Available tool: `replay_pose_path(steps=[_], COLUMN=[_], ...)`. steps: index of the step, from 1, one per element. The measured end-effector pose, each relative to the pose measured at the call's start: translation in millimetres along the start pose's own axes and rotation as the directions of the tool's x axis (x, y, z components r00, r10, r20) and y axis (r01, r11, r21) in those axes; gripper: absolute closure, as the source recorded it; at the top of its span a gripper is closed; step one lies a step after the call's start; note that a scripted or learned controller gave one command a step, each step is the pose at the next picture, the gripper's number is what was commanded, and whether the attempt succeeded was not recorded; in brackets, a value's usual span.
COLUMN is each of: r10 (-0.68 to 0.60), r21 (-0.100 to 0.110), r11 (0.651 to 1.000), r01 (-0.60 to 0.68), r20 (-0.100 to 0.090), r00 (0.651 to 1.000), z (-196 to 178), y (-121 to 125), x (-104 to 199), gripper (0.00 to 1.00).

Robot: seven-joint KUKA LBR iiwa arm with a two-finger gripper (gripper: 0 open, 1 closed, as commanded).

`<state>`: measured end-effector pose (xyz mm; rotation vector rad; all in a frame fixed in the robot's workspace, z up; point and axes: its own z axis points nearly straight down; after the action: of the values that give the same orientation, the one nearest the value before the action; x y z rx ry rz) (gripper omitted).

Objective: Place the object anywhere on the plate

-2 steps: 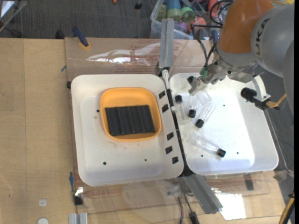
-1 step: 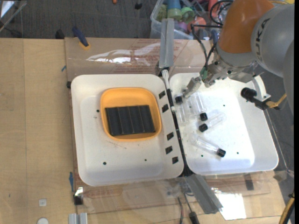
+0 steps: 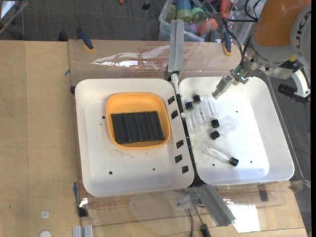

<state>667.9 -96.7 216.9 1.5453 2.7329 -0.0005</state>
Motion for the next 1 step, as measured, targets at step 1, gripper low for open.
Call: replay_pose_path(steps=[1], r10=[-0.069], r21=[0.000], r11=[0.998], r01=[0.069], r20=[0.000], r00=[0.998], z=[-7.0], y=[-1.5], x=[-3.2], gripper=[0.00])
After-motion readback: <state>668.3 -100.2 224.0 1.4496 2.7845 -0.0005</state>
